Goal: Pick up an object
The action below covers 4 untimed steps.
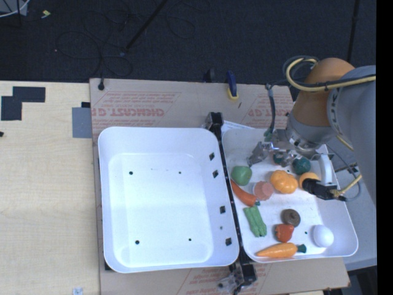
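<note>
I logged the frame from the overhead camera. The grey arm with the orange band came in from the right and hung over the back half of the right-hand shallow white plastic bin. The left-hand shallow white plastic bin sat just beside it, the two rims touching along a row of black clips. The metal two-finger gripper was low near the right bin's back-left corner; its fingers looked parted, with nothing between them.

All candidate objects lay in the right bin. The orange toy carrot with a green stub lay along the front wall. The ribbed green toy pod lay near the bin's middle, just behind it a thin red-orange toy pepper. The round yellow-orange toy fruit sat below the wrist — touching a pale pink disc. The green rounded toy sat nearest the gripper, not touching it. Smaller still: white egg, small red toy, brown ring-shaped piece, dark teal ball.
</note>
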Available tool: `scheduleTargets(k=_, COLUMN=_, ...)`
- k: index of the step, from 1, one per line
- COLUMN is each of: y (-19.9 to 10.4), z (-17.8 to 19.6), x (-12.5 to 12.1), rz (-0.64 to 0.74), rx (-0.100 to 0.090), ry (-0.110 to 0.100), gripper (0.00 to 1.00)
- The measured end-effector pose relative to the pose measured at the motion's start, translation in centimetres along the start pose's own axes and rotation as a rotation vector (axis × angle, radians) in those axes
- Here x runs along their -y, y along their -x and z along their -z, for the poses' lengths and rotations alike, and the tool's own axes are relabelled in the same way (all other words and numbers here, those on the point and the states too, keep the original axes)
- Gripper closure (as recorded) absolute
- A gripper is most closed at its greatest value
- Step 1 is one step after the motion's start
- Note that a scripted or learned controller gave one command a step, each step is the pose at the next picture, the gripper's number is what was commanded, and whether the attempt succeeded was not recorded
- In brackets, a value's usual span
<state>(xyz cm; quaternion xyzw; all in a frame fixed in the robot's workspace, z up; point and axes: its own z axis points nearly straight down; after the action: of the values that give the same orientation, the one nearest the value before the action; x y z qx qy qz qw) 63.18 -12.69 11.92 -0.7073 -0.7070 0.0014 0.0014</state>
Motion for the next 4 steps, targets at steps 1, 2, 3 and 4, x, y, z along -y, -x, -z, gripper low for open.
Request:
scheduleTargets(k=1, y=-8.7, z=7.2, x=-0.8, rz=0.006, rx=-0.002, ry=0.005, gripper=0.0)
scheduleTargets(k=2, y=-23.0, z=6.8, x=-1.1, rz=0.012, rx=-0.003, ry=0.003, gripper=0.0)
scheduleTargets(k=3, y=-22.2, z=7.7, x=-1.1, rz=0.005, rx=0.0, ry=-0.002, gripper=1.0)
scheduleTargets(k=4, y=-23.2, z=14.7, x=-1.2, rz=0.002, rx=-0.001, ry=0.006, gripper=1.0)
